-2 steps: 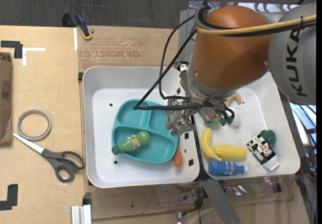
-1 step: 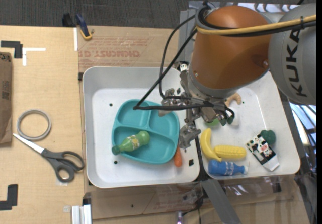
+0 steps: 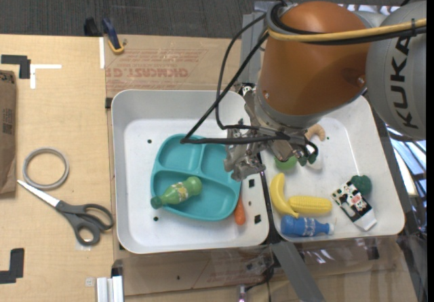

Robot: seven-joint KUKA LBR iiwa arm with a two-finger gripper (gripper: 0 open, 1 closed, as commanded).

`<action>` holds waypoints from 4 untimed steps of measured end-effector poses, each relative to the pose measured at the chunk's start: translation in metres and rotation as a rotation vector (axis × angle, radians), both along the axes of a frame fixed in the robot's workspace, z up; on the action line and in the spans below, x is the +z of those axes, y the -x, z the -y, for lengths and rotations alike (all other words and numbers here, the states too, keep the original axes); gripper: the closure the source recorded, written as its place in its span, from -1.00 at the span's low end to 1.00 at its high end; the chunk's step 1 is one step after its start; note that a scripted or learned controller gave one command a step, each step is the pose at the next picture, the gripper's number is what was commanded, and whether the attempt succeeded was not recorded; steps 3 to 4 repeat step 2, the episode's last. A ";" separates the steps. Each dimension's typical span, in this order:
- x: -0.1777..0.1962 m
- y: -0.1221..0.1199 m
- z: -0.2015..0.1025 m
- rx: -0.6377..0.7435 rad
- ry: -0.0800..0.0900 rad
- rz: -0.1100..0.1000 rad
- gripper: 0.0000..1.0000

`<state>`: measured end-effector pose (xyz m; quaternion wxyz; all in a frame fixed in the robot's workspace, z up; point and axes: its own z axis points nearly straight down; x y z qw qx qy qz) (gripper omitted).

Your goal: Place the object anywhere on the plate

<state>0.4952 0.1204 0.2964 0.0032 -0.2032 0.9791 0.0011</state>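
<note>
Seemingly the object is the green bottle — it lies on its side in the plate's front compartment, cap end toward the middle, fully inside the rim. If so, the placing looks done, and the risk is in undoing it.

Just to its right the gripper hangs low over the plate's right edge, near the wall between the bins; it is tangled in cables and shadow, and I cannot tell whether it is open or closed, or whether anything is in it. A sideways move at that height could catch the rim and tip or slide the plate, and the bottle would likely roll off.

A carrot sits against the plate's right corner — a nudged plate would push it too.
</note>
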 end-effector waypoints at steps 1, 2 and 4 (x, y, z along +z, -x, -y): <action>0.000 0.000 0.000 0.000 0.000 0.000 -1.00; 0.009 -0.002 0.000 -0.003 -0.002 0.003 1.00; 0.009 -0.002 0.000 -0.003 -0.002 0.003 1.00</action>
